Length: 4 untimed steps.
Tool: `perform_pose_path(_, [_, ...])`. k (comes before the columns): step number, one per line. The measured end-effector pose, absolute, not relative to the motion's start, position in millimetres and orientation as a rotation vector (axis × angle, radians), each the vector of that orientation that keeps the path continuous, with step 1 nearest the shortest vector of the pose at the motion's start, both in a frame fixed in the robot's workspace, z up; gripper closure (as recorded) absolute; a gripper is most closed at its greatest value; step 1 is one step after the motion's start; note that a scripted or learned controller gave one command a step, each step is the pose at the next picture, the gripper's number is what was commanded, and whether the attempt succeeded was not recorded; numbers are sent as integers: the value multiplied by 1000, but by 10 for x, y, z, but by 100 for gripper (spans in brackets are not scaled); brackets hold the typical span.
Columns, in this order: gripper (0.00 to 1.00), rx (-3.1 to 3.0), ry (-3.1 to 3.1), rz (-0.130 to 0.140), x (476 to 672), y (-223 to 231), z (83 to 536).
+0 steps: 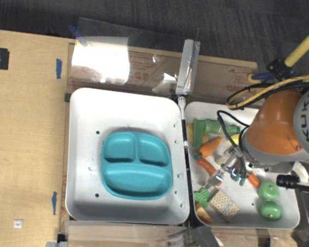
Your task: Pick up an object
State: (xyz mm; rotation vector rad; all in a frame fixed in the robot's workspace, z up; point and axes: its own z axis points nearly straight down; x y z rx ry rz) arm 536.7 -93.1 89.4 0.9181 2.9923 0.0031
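gripper [227,172]: low in right bin [293,217], over the toy clutter; spread or pinched, can't tell
objects: orange carrot [209,146], green pieces [270,201] lie in the bin
progress: nothing visibly lifted; grasp and lift probably remain

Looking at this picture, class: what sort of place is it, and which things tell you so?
Probably a robotics lab bench. A robot arm reaches over two white bins, one holding a teal divided plate, the other toy food such as a green apple.
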Motion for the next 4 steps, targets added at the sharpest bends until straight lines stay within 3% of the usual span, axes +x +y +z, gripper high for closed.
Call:
perform_pose_path(3, [0, 1053, 2947, 8, 5437, -944, 894])
perform_pose_path(4, [100, 1047, 2938, 11, 5466, -942, 1020])
